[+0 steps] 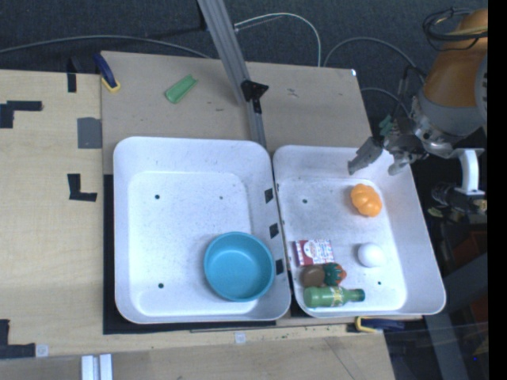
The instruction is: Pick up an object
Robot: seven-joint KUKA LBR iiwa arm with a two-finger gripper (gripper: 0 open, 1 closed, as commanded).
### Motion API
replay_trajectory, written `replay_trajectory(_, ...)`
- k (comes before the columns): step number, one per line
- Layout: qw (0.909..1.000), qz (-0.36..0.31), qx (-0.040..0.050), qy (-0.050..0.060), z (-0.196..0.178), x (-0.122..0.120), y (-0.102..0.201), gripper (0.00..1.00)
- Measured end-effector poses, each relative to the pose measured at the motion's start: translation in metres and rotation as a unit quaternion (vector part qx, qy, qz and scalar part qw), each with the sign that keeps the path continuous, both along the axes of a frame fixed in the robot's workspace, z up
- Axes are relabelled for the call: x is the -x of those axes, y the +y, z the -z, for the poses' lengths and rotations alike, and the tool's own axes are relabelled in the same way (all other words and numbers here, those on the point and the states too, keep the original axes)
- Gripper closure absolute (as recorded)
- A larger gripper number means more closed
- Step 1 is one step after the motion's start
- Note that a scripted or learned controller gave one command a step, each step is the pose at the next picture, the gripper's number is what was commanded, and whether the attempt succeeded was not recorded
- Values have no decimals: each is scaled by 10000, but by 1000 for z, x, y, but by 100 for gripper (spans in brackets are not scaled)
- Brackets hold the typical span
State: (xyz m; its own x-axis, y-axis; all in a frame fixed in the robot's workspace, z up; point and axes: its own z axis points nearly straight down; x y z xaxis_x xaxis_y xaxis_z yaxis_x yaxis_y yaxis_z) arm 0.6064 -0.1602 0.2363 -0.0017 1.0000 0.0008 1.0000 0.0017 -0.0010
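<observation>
My gripper (382, 157) hangs over the far edge of the right bin (317, 165), and my two fingers look spread with nothing between them, one dark finger (363, 158) reaching out toward the bin's middle and the other closer in to the wrist; at this slant I would not swear to how wide the gap is. Any object here would satisfy the task, and the nearest is the orange (365, 199), which lies just below my jaws in the view, nearer the camera, and very slightly toward the bin's centre. It is roundish, so it offers no long axis to line up with, and I judge I need only come forward over it and drop. Farther the same way sits the egg (369, 255), well apart from me. Beyond that, toward the near rim, the rest crowd together: a red packet (314, 252), a brown and green lump (325, 275) touching it, and a green bottle (334, 296) lying on its side, its long axis running across the bin. The blue bowl (238, 265) sits in the left bin (158, 165), far off to my side. I hold nothing yet.
</observation>
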Motion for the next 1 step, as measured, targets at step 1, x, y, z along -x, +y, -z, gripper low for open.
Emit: replay_trajectory(1,10000,0,0,0,0,0,0,0)
